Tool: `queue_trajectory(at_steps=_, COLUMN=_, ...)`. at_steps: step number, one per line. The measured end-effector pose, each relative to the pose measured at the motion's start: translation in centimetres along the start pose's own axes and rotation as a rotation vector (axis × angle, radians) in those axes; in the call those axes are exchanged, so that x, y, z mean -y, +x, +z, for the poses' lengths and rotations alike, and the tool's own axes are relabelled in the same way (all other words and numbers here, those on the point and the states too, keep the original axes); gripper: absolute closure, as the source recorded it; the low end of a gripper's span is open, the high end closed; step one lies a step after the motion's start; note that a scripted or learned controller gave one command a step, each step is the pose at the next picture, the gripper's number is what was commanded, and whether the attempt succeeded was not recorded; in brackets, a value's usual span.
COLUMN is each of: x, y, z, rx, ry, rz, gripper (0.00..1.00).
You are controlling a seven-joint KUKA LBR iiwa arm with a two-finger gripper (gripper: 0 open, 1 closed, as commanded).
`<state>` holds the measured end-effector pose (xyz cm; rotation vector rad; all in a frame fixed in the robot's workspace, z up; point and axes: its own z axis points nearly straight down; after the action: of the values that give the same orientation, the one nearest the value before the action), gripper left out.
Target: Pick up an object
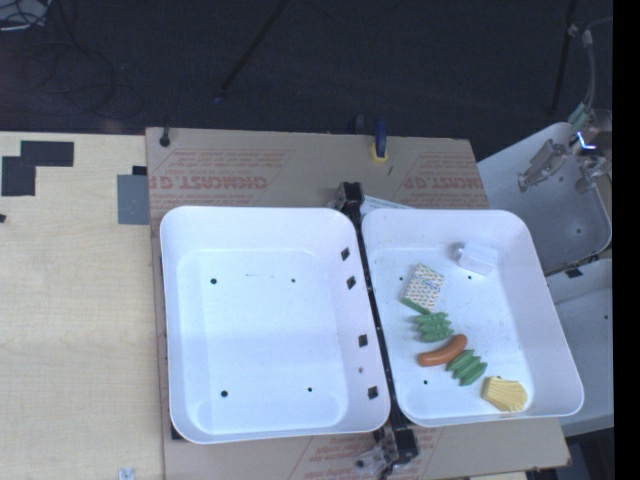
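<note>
Bins: two shallow white bins, side by side on a brown cardboard sheet [300, 173] printed with red lettering. The left bin [180, 268] and the right bin [545, 298] meet along a central seam fitted with small black clips.

Contents of the right bin, six items:
- One small white block [476, 259], near the far right part of the floor, apart from the rest.
- One checkered cracker-like square [424, 285], tilted, near the middle of the bin.
- One leafy green toy vegetable [431, 322], just beside the near edge of the checkered square.
- One orange sausage-shaped toy [442, 351], lying at a slant, touching or nearly touching the leafy green piece above it.
- One green pod-like toy [466, 368], just beside the right end of the orange piece.
- One yellow ridged toy [505, 394], near the bin's near right corner, close to the green pod.

The five toy foods form a loose diagonal line from the middle to the near right corner.

Arm: one metal assembly [560, 158] stands at the upper right, outside the bins, over a grey surface; whether its gripping tool is apart or together cannot be told, as it is too small and blurred.

Bench: one light wooden surface [70, 318] to the left, bearing dark rectangular patches.
</note>
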<state>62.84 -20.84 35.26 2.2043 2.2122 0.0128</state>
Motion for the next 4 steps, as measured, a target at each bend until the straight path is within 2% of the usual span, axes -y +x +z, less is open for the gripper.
queue_trajectory(at_steps=1, x=7.9, y=-0.5, z=-19.8, rx=-0.001, ry=0.004, rz=0.007, gripper=0.0)
queue_trajectory(at_steps=2, x=7.5, y=-0.3, z=-19.6, rx=-0.007, ry=0.023, rz=0.001, gripper=1.0)
queue_trajectory(at_steps=3, x=5.1, y=1.3, z=-3.2, rx=-0.013, ry=0.036, rz=0.001, gripper=1.0)
queue_trajectory(at_steps=4, x=4.3, y=6.7, z=6.8, rx=-0.012, ry=0.03, rz=0.0, gripper=1.0)
